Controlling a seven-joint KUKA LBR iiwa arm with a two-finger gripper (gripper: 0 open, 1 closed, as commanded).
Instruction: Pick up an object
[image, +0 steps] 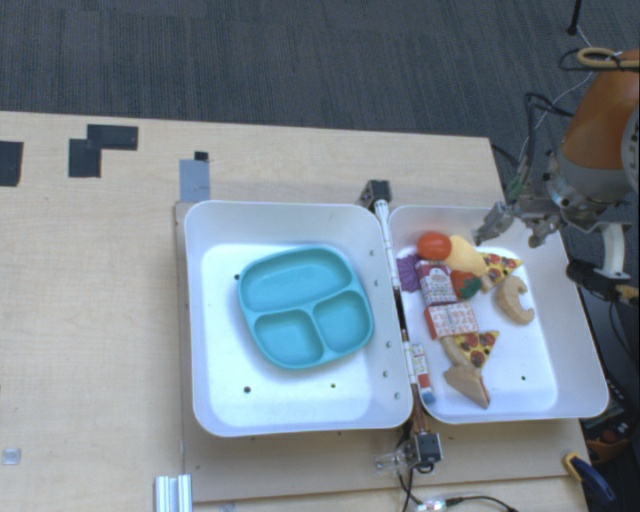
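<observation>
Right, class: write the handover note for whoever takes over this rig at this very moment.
Gripper: open, holding nothing, hovering over the right bin's far edge.
Things: toy food piled in the right bin: tomato, two pizza slices, boxes. Blue tray sits in the left bin.
Done: nothing picked yet.
Left: lower onto one item, close, lift. The upper pizza slice lies nearest the gripper.

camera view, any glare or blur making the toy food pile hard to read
Camera view: even lighting, the blue divided plate sharp with a soft shadow; the right bin bright white but not blown out; the pizza slice legible; the gripper slightly soft.
</observation>
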